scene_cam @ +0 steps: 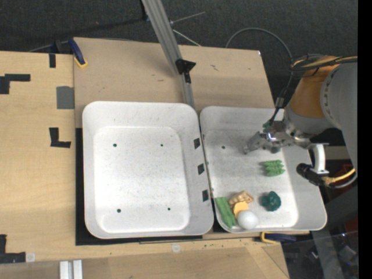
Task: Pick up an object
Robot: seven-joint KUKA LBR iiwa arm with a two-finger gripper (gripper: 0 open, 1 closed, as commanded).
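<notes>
My gripper (260,143) hangs over the upper middle of the right bin (232,127), its metal fingers spread apart with nothing between them. Just below and right of it lies a light green ridged object (272,167). Lower in the same bin sits a dark green lumpy object (270,201). At the bin's front edge lie a green strip (224,211), a tan object (240,200) and a white ball (247,219), close together.
The left bin (139,167) lies beside the right one. A slanted metal bar (168,36) crosses the bench from the top down to the bins' shared edge. A blue and yellow clamp (78,53) sits at the bench's far left corner.
</notes>
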